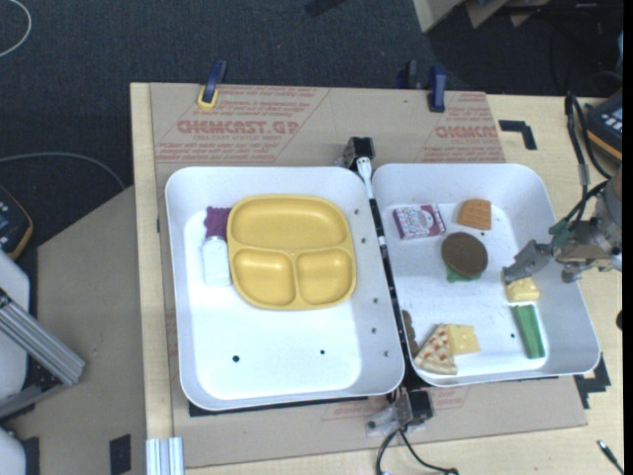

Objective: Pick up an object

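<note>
1. From where I stand, the gripper (524,263) hangs over the right edge of the right bin (495,176), directly above a small yellow block (522,290). Its fingers look spread a little, and nothing sits between them.

2. That yellow block is my guess for the target. It lies near the bin's right wall, touching or just short of the top end of a green stick (531,331).

3. To do this well, I'd say the arm should come straight down, centred on the block, with one finger on each side of it. Shutting too high would likely miss such a low piece.

4. The green stick is the nuisance. It lies lengthwise just below the block, so a finger landing on that side could push it or catch both.

5. The bin wall is close on the right, leaving little room for the outer finger.

6. To the left, a brown round burger (464,254) sits near but apart from the block. It shouldn't interfere unless the arm drifts.

7. Further off in the same bin are a pink-and-white packet (418,222), an orange waffle piece (475,214) and a pizza slice (437,350) with a yellow cracker (463,339) by the front wall.

8. The left bin (267,364) holds a yellow divided tray (292,250), with a purple thing (217,222) and a white thing (215,261) tucked at its left edge, all well apart from the work.
</note>
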`<action>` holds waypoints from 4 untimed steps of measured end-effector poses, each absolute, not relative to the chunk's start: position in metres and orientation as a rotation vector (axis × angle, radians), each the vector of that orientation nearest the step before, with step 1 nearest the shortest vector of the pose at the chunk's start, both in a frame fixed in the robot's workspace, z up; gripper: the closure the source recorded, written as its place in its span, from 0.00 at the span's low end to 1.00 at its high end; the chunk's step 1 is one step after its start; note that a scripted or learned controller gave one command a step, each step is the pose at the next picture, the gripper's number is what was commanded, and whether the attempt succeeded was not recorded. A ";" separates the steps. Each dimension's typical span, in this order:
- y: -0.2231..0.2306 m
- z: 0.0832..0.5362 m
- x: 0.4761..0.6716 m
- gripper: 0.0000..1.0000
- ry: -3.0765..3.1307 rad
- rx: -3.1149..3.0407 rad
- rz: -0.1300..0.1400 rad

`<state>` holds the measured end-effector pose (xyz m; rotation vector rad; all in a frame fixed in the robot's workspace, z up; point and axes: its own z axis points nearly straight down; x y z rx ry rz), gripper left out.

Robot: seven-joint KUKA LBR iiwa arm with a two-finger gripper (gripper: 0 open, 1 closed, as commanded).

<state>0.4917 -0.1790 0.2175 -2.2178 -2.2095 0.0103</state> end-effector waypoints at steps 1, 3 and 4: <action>-0.179 0.223 0.495 0.00 -2.221 -2.222 0.000; -0.175 0.125 0.482 0.00 -2.216 -2.217 0.003; -0.175 0.084 0.483 0.00 -2.221 -2.221 0.000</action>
